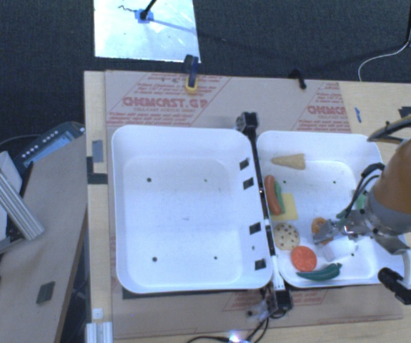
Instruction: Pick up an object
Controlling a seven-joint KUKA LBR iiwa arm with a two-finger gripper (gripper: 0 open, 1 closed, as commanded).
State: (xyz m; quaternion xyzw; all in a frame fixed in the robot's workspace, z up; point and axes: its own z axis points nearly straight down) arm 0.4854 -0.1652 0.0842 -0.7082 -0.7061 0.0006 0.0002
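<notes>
The claw (330,234) is down in the right bin (362,147), close over a small orange piece (319,226) just beside the red disc (304,257). Whether it has closed cannot be told, as the arm hides it. Nothing looks lifted yet, so the pick seems barely begun; gripping and raising remain.

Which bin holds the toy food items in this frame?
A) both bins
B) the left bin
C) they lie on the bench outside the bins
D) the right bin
D: the cone-shaped piece, cookie and red disc all lie in the right bin.
</notes>
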